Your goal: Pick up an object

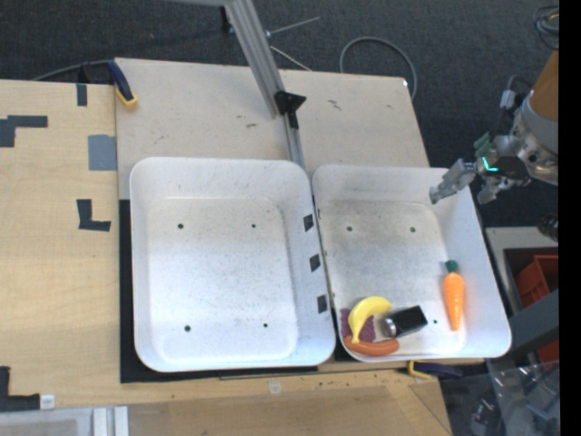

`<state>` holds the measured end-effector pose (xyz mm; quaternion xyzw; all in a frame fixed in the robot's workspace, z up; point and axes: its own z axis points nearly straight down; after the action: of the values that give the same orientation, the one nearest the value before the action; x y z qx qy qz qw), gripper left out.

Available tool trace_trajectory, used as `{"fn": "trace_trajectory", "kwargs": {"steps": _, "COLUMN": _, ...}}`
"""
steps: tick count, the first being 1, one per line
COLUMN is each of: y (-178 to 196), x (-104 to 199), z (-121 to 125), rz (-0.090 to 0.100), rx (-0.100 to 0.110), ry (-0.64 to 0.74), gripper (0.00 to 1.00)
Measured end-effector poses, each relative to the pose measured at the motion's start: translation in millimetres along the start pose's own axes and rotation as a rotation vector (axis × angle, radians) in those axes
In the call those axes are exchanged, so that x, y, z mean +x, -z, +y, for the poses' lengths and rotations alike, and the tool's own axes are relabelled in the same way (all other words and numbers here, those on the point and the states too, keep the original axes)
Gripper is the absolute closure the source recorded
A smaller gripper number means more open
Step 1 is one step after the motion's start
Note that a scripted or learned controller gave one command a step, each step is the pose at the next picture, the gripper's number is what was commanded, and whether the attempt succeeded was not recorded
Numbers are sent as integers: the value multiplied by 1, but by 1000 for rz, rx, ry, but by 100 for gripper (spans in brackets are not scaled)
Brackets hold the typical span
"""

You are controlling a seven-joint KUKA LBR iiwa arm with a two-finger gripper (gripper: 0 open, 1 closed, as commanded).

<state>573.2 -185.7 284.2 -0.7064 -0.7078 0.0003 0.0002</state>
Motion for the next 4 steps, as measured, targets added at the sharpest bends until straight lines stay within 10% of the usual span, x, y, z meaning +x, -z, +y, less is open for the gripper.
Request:
{"fn": "trace_trajectory", "kwargs": {"steps": 3, "y": -164, "x": -10, "z": 8, "rz": 0, "rx": 5, "ry": -1, "gripper": 0}}
{"fn": "trace_trajectory", "kwargs": {"steps": 4, "y": -151, "x": -9, "z": 9, "rz": 0, "rx": 2, "ry": 0, "gripper": 100}}
